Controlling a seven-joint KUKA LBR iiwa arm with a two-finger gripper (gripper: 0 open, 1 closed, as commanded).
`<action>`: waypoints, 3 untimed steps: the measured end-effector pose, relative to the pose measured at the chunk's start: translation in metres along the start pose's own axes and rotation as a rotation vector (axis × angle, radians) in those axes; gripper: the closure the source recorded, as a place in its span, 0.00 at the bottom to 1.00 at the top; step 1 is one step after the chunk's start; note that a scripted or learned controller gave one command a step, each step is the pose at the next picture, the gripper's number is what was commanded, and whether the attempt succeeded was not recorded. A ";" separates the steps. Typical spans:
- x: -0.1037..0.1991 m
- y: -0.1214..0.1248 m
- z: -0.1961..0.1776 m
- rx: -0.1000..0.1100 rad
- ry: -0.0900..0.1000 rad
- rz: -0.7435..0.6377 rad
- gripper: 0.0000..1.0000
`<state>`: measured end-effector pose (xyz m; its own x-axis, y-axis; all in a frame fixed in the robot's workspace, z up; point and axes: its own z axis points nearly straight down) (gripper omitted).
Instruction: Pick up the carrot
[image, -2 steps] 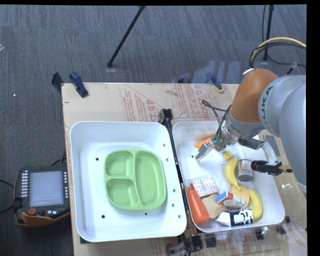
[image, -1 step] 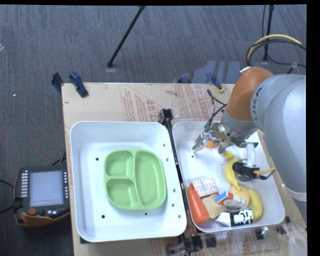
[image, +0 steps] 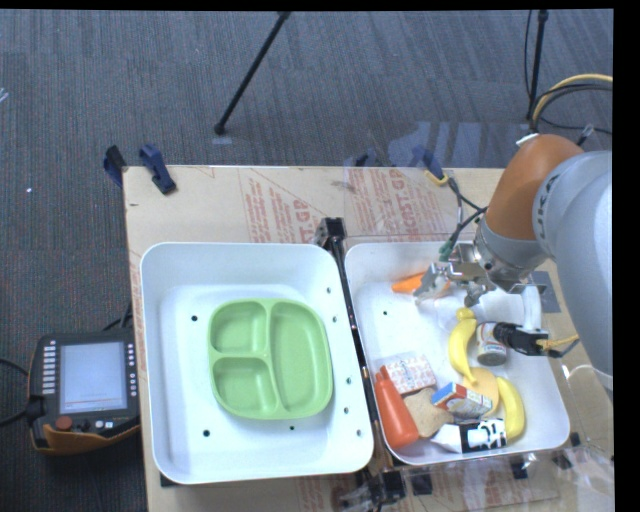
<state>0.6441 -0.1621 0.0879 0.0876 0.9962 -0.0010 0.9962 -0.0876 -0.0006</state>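
Orange shows at the upper left of the right bin (image: 560, 425): the carrot (image: 408, 283) lies there on the white floor, its thin end pointing left toward the divider between the two bins. The tool (image: 441, 284) sits just beside the carrot's right end, low over the bin; at this angle it cannot be told whether the two touch, and nothing can be seen gripped in it. Whether the tool is wide or narrow cannot be told either, since its metal parts blur together.

The arm (image: 575, 230) reaches in from the right, its broad grey body filling the right edge and its orange band (image: 525, 190) curving above the wrist. The wrist tilts down and to the left, carrying the tool into the upper part of the right bin. Cables loop from the wrist up toward the back of the worktop (image: 250, 200).

Below the tool lies a yellow banana (image: 460, 345), with a small can (image: 491, 345) just beside it. Further down the bin holds a second banana (image: 512, 405), a red-patterned packet (image: 409, 373), an orange-red bottle (image: 396, 415) and a dark-labelled item at the bottom edge. The left bin (image: 165, 330) holds a green divided plate (image: 270, 358). A handheld control pendant (image: 88, 385) rests on the floor, left of the worktop.
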 end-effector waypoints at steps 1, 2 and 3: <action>-0.028 -0.018 0.002 0.005 0.000 0.595 0.00; 0.040 -0.033 0.001 0.007 0.001 0.687 0.00; 0.000 -0.009 0.002 0.011 -0.003 1.102 0.00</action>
